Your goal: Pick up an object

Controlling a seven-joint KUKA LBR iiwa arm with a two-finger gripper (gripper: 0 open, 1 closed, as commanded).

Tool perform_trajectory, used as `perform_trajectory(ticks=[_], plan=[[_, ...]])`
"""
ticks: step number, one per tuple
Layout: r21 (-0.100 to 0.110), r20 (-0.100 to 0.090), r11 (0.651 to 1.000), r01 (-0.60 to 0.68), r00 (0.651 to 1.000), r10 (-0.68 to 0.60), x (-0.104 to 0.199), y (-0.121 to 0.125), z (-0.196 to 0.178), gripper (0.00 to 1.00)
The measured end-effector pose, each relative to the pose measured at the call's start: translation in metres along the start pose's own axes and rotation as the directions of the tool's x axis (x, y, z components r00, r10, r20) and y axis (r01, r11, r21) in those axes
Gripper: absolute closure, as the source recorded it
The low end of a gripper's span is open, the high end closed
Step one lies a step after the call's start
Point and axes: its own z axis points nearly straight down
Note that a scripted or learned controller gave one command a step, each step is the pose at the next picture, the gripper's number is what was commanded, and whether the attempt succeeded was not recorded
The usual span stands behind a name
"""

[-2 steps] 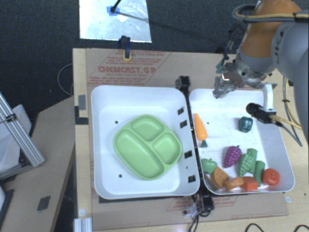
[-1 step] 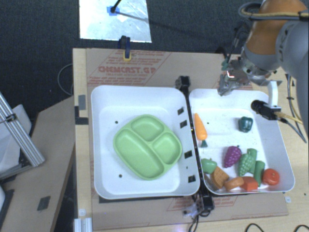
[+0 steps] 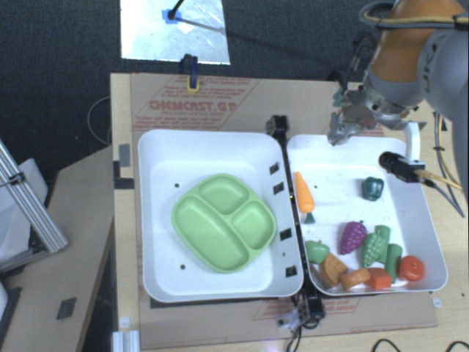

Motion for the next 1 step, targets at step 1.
perform_trajectory(ticks=[1], plan=[[0.002, 0.0, 1.0, -0.003, 1.0, 0.003, 0.0003, -0.0065, 0.0199, 1.0]])
